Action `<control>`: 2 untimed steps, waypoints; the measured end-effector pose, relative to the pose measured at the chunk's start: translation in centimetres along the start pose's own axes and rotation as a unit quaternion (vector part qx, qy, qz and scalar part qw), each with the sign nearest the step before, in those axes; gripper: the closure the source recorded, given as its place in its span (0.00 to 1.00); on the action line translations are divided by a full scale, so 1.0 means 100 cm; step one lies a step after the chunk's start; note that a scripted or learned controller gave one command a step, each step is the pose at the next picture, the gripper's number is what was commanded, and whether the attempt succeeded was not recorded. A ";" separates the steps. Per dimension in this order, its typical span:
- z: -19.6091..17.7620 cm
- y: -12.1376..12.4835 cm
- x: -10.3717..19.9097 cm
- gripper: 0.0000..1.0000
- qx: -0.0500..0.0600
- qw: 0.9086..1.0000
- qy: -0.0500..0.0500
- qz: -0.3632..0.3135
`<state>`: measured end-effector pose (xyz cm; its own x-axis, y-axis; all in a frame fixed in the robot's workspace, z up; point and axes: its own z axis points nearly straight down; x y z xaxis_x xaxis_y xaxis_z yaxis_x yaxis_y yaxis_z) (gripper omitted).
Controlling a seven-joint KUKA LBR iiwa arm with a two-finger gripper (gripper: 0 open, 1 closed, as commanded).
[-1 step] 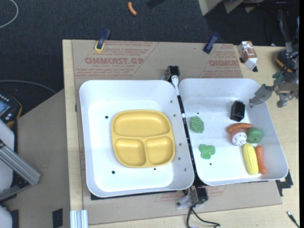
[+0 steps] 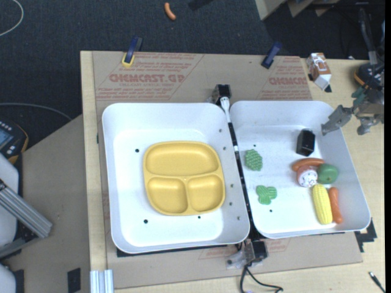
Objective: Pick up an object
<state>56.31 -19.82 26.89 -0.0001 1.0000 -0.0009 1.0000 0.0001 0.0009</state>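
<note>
Over the right edge of the tabletop: the hand [image 2: 354, 116] hangs beside the far right corner of the right bin [image 2: 278, 224], above its rim, with nothing between its fingers.
Hand state: two grey fingers spread apart, one slanting down toward the bin, the other short on the right; it grips nothing.
Arm: only its end shows at the right border, dark and partly cut off.
Right bin, far part: a small black block [image 2: 305, 142] lies near the far right wall, just beside the lower finger but apart from it.
Right bin, right side: an orange sausage [image 2: 307, 163] lies across, touching a white ball with red spots [image 2: 307, 177] and a green round fruit [image 2: 328, 174] just below it.
Right bin, near right corner: a yellow corn cob [image 2: 322, 204] lies lengthwise, with an orange carrot [image 2: 335, 204] pressed along its right side.
Right bin, left side: a green leafy piece [image 2: 253, 159] sits near the left wall; a second green floret [image 2: 266, 193] lies nearer the front, well apart from the corn.
Left bin [image 2: 122, 218]: a yellow divided plate [image 2: 183, 177] with three compartments rests in the middle.
Tabletop: brown board with red print, clamps at the far edge, a small carton [image 2: 319, 69] at the far right corner.
Floor: dark carpet with a small orange item [image 2: 170, 10] beyond the far edge.
</note>
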 end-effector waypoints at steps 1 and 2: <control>0.063 -0.002 -0.003 0.00 0.004 1.000 0.002 0.000; 0.110 0.005 -0.004 0.00 0.003 1.000 0.001 0.000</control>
<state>56.82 -20.22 15.91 -0.0005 1.0000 0.0019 1.0000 0.0005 -0.0056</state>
